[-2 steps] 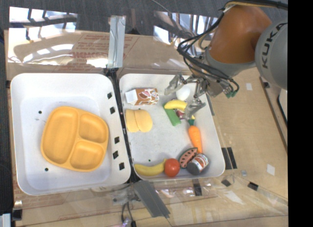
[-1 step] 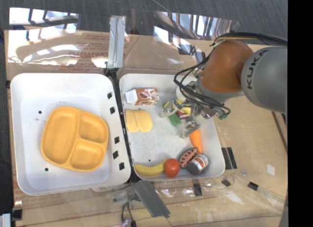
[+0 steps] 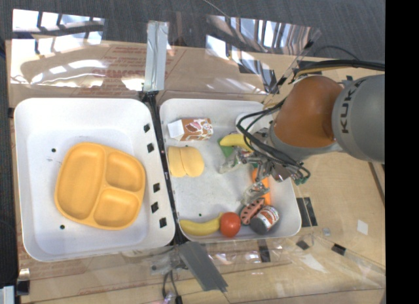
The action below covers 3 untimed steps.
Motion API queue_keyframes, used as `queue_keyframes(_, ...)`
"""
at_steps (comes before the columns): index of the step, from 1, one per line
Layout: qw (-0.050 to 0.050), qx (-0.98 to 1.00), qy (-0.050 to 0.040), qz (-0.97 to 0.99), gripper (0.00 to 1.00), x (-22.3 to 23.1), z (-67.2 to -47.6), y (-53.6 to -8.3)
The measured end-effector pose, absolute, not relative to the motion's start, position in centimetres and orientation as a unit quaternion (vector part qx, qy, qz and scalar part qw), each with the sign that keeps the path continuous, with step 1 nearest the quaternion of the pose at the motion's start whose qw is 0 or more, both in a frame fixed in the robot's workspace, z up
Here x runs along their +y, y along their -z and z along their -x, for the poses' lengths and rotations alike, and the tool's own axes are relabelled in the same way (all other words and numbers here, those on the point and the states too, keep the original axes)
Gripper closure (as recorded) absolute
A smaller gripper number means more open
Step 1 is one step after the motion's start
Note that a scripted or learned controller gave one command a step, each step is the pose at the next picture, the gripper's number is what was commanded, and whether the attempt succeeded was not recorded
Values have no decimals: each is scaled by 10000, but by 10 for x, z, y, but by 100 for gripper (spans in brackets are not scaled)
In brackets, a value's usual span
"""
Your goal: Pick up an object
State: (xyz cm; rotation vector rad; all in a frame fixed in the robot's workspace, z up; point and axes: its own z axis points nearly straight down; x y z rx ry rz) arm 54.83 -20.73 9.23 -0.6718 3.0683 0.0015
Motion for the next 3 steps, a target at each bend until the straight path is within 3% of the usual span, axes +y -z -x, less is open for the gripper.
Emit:
queue_keyframes(1,16,9759,-3,2183,100,-205,-551,-103)
queue_keyframes(2,16,9759,-3,2184,0,-204,-551,-103)
queue_keyframes(3,28,9750,-1,2220,100,-202,-553,-113)
